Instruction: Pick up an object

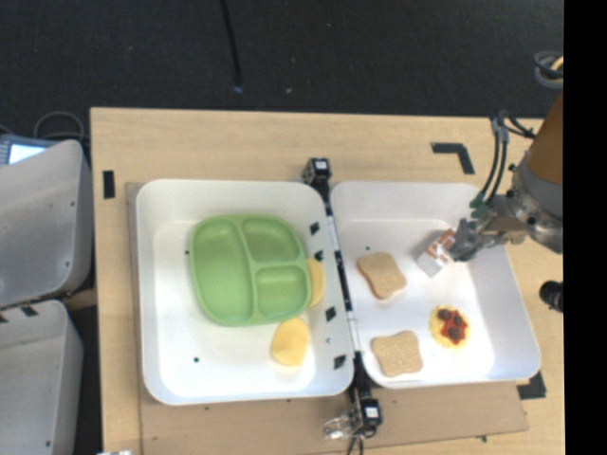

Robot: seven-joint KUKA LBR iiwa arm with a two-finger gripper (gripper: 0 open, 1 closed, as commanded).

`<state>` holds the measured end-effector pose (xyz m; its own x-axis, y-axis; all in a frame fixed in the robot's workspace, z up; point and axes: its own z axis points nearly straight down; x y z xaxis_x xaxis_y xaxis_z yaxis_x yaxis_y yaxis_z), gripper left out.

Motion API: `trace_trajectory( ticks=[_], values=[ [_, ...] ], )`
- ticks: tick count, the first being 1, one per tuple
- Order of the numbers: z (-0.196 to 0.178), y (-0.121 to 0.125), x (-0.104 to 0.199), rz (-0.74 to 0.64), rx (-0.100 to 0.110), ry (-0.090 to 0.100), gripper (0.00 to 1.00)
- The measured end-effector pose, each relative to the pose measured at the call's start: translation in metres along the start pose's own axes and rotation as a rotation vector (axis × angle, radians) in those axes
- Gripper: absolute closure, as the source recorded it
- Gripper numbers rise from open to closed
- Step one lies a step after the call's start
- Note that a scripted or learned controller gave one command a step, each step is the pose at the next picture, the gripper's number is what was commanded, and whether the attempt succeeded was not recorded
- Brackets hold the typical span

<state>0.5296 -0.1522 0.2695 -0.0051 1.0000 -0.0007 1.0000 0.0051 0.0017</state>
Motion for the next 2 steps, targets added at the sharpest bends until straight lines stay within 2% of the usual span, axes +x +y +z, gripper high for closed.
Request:
trace_trajectory(
  ticks=[2],
  values=[
    [0.021,-0.003,0.115,-0.002,0.001,0.002,1.0]
  ],
)
